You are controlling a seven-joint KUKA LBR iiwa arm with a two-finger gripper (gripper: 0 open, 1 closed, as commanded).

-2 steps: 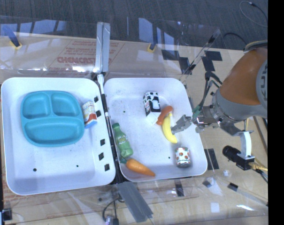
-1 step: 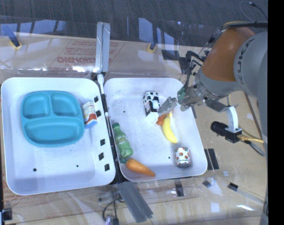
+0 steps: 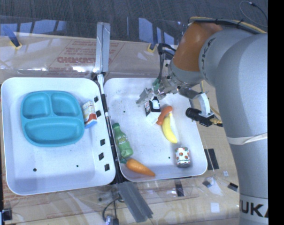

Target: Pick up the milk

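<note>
I see the end effector point(image 3: 150, 97) low over the far part of the right bin point(image 3: 132, 86), and I cannot tell how it is set. A small dark and white item sits right beneath it; I cannot make out what it is.

Starting at the near edge of the right bin, well in front of the end effector, I count one carrot point(image 3: 140, 167) lying by the front wall and one small spotted can point(image 3: 182, 156) toward the front right corner. Farther up, to the front and left of the end effector, one green bottle point(image 3: 123, 143) lies along the left wall. Just in front and to the right of the end effector, one banana point(image 3: 170, 130) lies with a second carrot point(image 3: 163, 115) touching its far end. That makes two carrots and one each of the others in this bin.

The left bin point(image 3: 19, 172) sits well to the left of the end effector. It holds one blue divided plate point(image 3: 51, 117), and the milk point(image 3: 89, 114), a small carton, rests against the plate's right edge, near the wall shared between the bins.

Both bins, two in all, stand side by side on the counter point(image 3: 57, 55).
</note>
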